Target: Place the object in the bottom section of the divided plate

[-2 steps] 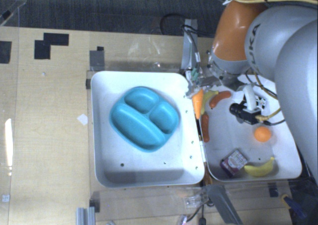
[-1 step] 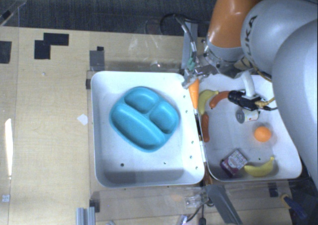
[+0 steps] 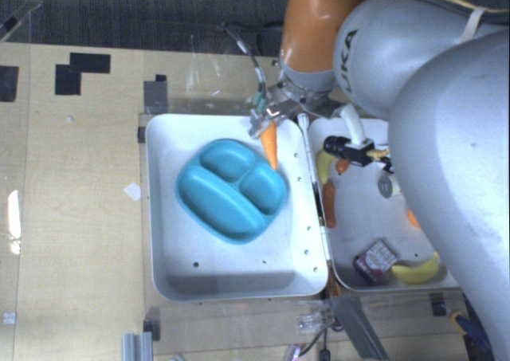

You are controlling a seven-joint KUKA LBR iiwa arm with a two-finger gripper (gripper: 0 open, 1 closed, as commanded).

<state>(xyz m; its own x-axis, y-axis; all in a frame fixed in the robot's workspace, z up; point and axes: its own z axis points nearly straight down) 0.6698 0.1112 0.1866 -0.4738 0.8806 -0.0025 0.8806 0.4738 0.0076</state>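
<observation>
A blue divided plate (image 3: 231, 190) lies in the left white bin (image 3: 171, 272), with two small sections toward the top right and one long section along its lower left. My gripper (image 3: 265, 118) hangs over the bin's upper right corner, just above the plate's right small section. An orange carrot (image 3: 269, 145) hangs point-down from between its fingers, the tip close to the plate's rim.
The right bin (image 3: 358, 280) holds a yellow banana (image 3: 416, 271), a small dark purple packet (image 3: 373, 260), a red-orange piece (image 3: 328, 204) and a yellowish item (image 3: 324, 165). The grey arm covers most of the right bin. A wooden bench top (image 3: 72, 216) lies to the left.
</observation>
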